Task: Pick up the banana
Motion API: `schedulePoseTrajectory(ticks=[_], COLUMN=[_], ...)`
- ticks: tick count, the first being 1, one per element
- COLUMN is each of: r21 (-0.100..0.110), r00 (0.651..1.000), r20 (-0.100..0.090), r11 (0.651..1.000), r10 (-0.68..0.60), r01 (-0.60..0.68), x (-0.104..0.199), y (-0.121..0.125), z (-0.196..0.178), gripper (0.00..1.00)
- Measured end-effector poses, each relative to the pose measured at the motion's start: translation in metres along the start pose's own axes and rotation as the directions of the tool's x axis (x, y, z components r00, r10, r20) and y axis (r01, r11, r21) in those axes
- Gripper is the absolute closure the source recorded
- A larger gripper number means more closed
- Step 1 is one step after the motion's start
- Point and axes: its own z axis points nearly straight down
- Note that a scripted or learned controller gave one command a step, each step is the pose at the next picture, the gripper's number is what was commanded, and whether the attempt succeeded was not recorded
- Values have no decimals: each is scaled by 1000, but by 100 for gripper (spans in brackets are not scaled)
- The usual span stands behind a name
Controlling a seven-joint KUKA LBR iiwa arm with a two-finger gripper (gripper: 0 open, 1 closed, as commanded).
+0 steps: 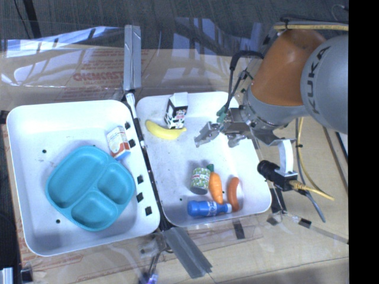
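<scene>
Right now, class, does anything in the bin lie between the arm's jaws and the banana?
Nothing visible does. The gripper hangs right of the banana, with bare bin floor between them. The small carton stands just above the banana, beside that path.

Desk [59,70] is light wood under a clear plastic sheet with red lettering, glare patches up and left of tool [216,132]. Dark ribbed floor [177,2] beyond the far edge. Black tripod leg [26,5] far upper-left.
</scene>
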Motion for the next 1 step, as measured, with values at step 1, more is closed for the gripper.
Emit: schedulePoseTrajectory(ticks=[1], r21=[0], r00=[953], r20=[0], r11=[953], r10=[-304], r01=[304], x=[7], y=[46], z=[162], gripper=[0])
